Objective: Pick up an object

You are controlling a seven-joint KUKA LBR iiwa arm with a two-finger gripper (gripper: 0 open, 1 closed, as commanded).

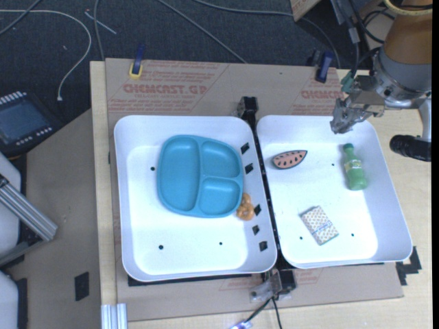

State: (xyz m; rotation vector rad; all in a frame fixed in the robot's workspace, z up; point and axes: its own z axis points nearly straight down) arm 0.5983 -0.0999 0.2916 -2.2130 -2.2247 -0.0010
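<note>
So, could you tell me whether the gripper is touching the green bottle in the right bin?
Apart. The camera view shows white bin floor between the gripper and the top of the green bottle below it.

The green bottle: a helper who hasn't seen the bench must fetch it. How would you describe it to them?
Find the right-hand white bin of the two. Near its far right side lies the green bottle, just below the gripper. It is the only green item there; its neighbours are a watermelon slice and a patterned packet.
</note>
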